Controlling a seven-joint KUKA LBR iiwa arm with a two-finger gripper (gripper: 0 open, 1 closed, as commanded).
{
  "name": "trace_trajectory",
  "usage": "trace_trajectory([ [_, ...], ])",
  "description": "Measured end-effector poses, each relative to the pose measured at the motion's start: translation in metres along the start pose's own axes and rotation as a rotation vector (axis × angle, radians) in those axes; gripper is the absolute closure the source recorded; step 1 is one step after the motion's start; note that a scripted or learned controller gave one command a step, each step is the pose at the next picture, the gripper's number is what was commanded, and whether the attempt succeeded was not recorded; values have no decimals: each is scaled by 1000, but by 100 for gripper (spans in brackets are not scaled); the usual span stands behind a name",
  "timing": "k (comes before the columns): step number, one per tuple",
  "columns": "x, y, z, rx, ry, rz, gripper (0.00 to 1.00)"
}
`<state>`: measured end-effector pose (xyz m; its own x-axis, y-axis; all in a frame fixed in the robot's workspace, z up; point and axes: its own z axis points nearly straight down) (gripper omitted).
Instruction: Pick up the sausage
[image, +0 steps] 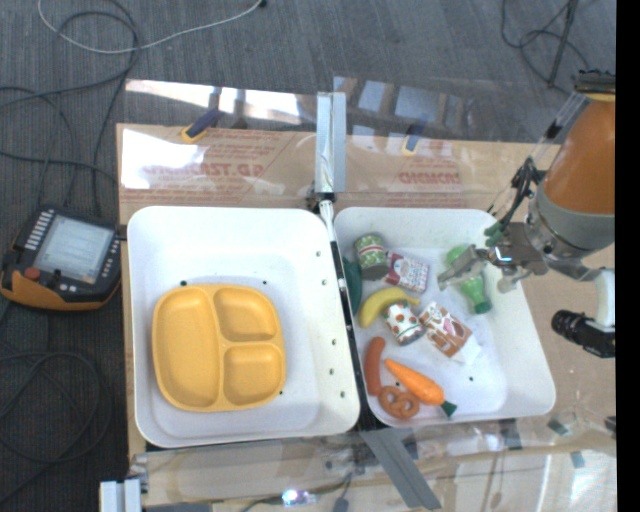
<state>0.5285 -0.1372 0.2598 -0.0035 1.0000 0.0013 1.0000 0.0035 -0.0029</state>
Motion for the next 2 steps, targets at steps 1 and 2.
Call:
trace_trajectory([
  [1,-11,-13,-68,-2,-3,199,0],
  [2,26,-20,57,0,0,-119,0],
])
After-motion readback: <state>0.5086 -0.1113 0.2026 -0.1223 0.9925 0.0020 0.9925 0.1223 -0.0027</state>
